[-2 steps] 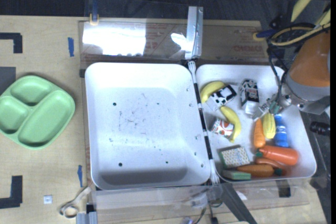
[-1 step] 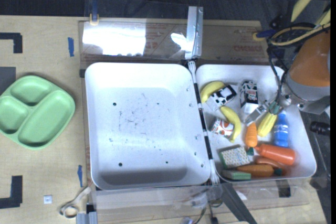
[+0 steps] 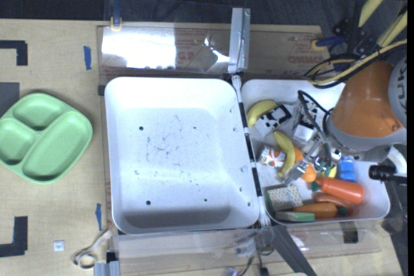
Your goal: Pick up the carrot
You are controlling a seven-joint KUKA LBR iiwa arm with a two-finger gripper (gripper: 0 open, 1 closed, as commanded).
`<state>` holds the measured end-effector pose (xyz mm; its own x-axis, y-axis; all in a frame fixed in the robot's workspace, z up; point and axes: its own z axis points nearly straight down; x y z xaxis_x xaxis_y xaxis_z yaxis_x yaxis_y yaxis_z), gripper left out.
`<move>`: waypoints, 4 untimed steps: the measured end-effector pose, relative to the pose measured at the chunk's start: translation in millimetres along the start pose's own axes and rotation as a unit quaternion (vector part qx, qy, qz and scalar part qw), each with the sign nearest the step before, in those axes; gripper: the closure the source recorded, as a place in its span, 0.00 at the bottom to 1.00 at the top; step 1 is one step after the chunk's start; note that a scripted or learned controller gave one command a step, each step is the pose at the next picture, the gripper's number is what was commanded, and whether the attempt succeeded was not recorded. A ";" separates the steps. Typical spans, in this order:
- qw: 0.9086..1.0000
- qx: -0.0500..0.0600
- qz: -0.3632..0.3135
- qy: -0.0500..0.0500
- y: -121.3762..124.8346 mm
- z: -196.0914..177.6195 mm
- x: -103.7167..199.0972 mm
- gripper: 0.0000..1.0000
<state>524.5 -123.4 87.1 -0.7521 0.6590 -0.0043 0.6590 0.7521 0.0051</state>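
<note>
Camera view is showing the left bin (image 3: 174, 152) lying bare and white, while the right bin (image 3: 378, 207) is holding a carrot (image 3: 339, 189) near its front right corner, two bananas (image 3: 259, 110) and other small items. Reaching in from the right, the arm (image 3: 369, 106) is lowering its end effector (image 3: 309, 161) just left of the carrot. A green divided plate (image 3: 42, 137) is sitting on the surface (image 3: 52, 42) at far left.

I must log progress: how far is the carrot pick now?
Done: the gripper is down inside the right bin, among the items. In hand: nothing visible. Left: the carrot lies in the bin beside the gripper; it must be grasped and lifted.
</note>
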 end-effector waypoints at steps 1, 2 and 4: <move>0.996 0.001 0.093 0.001 -37.5 -0.8 25.6 0.00; 0.996 0.000 0.094 0.000 -37.2 -10.6 25.2 1.00; 0.943 0.004 0.332 0.001 95.9 -122.3 11.1 1.00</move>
<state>578.6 -44.1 209.9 -0.1736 0.9848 -0.0011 0.9848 0.1736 -0.0018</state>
